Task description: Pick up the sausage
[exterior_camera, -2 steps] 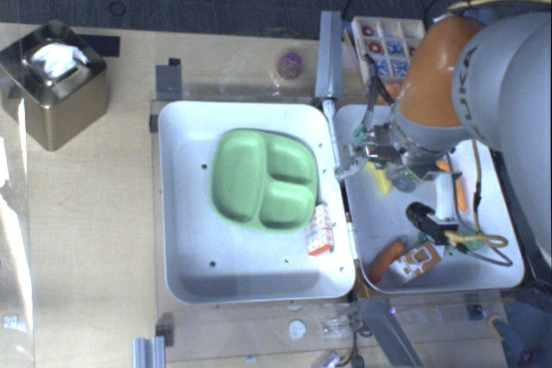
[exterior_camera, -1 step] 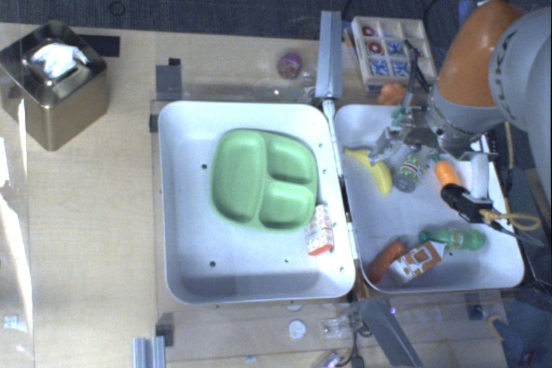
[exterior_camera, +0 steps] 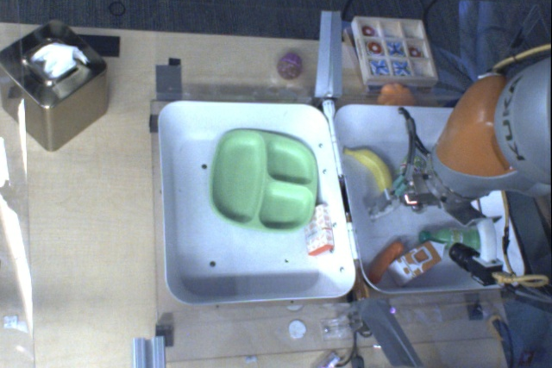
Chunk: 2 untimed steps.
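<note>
Small reddish-orange sausage [exterior_camera: 385, 255] lies flat near the 7 o'clock corner of the right white bin [exterior_camera: 366, 129], tilted on a diagonal, loose on the floor, nothing gripping it. Just beside it at 3 o'clock: a small orange-and-white carton [exterior_camera: 414, 263], close enough that a pinch from that side looks crowded. Past that, a green bottle-shaped item [exterior_camera: 448, 235] at the bin's 4 o'clock, partly under the arm.

The two-finger gripper [exterior_camera: 398, 197] sits near bin centre, about 12 o'clock of the sausage and apart from it, between the sausage and a yellow banana [exterior_camera: 371, 168] at 10 o'clock of the bin. Nothing visible between the fingers; whether they are spread or closed cannot be told, too small and cluttered. Likely paused above the items before committing to a descent, so the grasp looks not yet started.

Left white bin [exterior_camera: 185, 276] holds a green divided plastic plate [exterior_camera: 259, 177] mid-bin and a small red-and-white packet [exterior_camera: 321, 231] at 4 o'clock against the shared wall. Outside the bins: brass-coloured box [exterior_camera: 56, 90] at far 9 o'clock, tic-tac-toe board [exterior_camera: 392, 52] at 12 o'clock.
</note>
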Motion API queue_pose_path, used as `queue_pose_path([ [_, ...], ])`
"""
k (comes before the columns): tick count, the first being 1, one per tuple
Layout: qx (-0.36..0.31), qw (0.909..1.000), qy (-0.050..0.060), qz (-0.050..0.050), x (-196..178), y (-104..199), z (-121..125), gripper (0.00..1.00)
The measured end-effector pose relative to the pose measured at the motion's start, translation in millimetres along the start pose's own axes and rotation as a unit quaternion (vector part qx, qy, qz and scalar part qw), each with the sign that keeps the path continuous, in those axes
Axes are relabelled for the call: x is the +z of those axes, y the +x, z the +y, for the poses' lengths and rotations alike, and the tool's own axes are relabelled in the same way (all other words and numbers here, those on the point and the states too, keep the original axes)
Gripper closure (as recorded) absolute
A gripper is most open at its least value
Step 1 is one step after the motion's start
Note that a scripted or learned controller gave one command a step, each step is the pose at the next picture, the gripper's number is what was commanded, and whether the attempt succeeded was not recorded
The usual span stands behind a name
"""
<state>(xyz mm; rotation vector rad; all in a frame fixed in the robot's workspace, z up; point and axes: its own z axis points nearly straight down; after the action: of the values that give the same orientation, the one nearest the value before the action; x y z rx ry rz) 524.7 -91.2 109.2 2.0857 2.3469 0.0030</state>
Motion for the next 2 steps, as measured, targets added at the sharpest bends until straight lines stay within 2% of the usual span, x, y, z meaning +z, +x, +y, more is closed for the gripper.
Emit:
queue_pose_path([
  [1,0.025,0.9996,-0.009,-0.001,18.0,-12.2,-33.0,0.00],
  [2,0.025,0.9996,-0.014,-0.004,5.3,-13.4,-29.6,1.00],
])
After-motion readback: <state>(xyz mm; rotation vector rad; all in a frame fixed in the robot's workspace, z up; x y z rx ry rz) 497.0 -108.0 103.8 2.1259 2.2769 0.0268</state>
